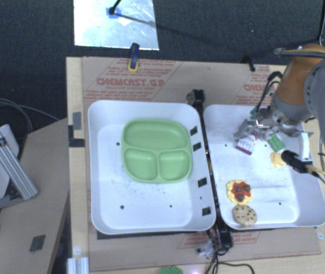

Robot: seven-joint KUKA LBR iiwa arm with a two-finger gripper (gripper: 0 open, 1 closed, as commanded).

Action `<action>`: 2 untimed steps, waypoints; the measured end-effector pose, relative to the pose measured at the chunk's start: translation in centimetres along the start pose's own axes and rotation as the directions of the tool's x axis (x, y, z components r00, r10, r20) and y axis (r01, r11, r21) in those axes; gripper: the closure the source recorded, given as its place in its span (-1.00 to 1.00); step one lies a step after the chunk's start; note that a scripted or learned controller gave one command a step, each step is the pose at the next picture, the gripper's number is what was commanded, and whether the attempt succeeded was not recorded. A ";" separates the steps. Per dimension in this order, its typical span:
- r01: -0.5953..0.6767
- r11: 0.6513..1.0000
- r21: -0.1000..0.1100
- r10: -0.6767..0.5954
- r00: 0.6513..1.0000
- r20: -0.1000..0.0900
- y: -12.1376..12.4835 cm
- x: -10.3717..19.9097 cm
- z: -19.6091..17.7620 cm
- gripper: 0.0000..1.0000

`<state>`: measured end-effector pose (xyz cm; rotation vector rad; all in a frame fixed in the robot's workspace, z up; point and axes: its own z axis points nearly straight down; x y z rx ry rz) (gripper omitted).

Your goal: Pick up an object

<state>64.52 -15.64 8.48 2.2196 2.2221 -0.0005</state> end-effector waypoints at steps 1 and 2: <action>0.005 1.000 -0.005 -0.005 1.000 0.001 0.2 0.0 -1.2 1.00; 0.007 1.000 -0.007 -0.007 1.000 -0.002 -2.3 5.3 -10.8 1.00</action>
